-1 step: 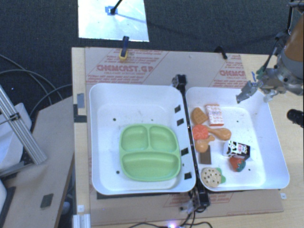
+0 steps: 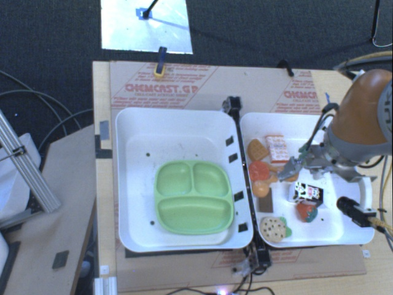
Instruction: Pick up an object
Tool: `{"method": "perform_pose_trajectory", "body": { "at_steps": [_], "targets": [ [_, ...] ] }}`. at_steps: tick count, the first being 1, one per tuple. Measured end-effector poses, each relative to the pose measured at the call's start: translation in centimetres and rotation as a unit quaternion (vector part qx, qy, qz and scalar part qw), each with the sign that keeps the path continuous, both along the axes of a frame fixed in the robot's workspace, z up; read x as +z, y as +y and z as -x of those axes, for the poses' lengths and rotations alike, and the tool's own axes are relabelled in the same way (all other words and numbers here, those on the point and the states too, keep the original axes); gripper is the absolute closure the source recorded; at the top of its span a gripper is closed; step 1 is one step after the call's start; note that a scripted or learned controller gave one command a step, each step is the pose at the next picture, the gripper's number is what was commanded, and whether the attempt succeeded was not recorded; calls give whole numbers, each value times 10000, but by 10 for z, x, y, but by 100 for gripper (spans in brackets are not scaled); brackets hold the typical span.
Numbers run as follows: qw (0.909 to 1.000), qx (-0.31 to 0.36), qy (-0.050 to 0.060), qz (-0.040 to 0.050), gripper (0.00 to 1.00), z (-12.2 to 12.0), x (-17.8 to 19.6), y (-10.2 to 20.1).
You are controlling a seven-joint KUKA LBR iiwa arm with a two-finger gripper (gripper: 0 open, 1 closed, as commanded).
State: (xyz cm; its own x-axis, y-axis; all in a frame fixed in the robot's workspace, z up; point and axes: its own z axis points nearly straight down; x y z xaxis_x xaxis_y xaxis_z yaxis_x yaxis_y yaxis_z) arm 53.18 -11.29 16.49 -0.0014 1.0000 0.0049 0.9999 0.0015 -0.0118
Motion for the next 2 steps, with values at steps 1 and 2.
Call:
{"method": "perform_pose_trajectory", "body": {
  "at_steps": [1, 2],
  "targets": [
    [9998, 21, -210, 66, 0, 24, -57, -8],
    [9996, 2, -257, 82, 0, 6, -63, 6]
  ]
}}
